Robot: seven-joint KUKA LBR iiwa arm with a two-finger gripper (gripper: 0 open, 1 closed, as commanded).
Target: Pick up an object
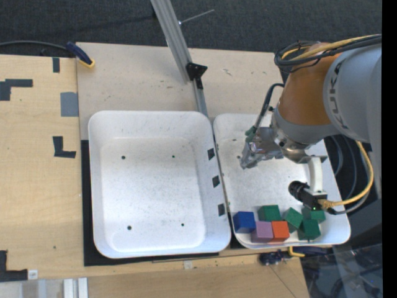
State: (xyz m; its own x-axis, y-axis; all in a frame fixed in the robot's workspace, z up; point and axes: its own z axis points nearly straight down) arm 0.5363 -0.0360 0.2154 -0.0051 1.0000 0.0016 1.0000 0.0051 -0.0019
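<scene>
Blocks sit bunched along the near edge of the right bin (239, 129), most likely because the shallow floor lets loose pieces slide into that corner. Largest first: the bench (136, 73) carries both bins side by side, and the left bin (99, 129) is beside the right one, their rims touching. The grey and orange arm (316, 98) reaches in over the right bin's far half, holding the gripper (249, 157) above bare floor, well apart from the cluster; I cannot tell its state. Counted: three green blocks (269, 213), one blue block (244, 221), one purple block (264, 230), and one orange block (280, 230), six pieces in all.
</scene>
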